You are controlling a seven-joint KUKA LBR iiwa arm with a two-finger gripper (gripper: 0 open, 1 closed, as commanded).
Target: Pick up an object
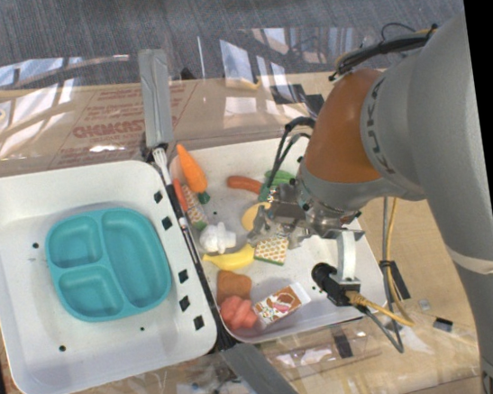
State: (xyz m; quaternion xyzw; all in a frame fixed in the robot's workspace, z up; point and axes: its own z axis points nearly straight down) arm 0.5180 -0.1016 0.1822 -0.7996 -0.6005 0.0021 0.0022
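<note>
Right bin (332, 316), white, shallow, holding toy food: carrot (191, 168) at the far left corner; sausage (245, 183) beside it; white crumpled piece (217, 238) mid-left; banana (231, 258) just below; waffle square (271, 251) touching the banana's right end; brown lump (234, 283) and pink lump (236, 311) near the front wall; printed packet (280, 305) beside them. Left bin (2, 271): teal divided tray (108, 262). Gripper (272, 220): low over the bin's middle, just above the waffle square; whether it is open or closed cannot be told. Handling advice: choose one isolated item, likely the waffle square; centre it, descend squarely, avoid nudging the banana; close firmly before lifting straight up.
</note>
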